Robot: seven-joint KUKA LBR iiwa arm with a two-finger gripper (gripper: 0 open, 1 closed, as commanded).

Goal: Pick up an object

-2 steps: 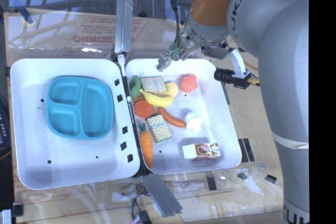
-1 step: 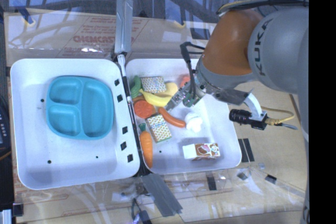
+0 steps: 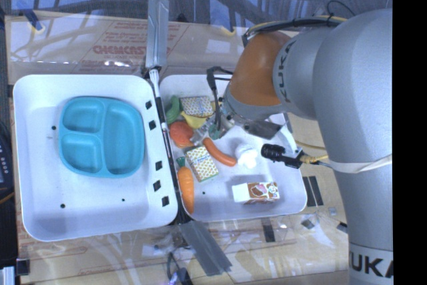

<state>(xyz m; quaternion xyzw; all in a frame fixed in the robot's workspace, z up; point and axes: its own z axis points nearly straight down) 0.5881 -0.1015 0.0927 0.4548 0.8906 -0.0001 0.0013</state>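
Left bin: shallow white plastic with rounded corners. A turquoise divided plate with three compartments lies flat in it, toward the back; its surface looks smooth and slightly glossy.

A row of black clips runs along the seam where the two bins meet.

Right bin: same white plastic, crowded along its left side. From back to front: a green piece against the wall, a small patterned packet, a yellow piece, a round orange-red toy, a second patterned packet lying tilted, and a long orange carrot shape along the left wall. An orange-red sausage-shaped toy lies at a slant near mid-bin, with a small white cylinder just beside its right end. A little carton with brown print rests near the front wall, apart from the others.

Arm: grey casing and orange band overhang the back right of this bin. The gripper reaches down near the yellow piece and the sausage toy; whether its jaws are released or clenched cannot be told, as the wrist hides them.
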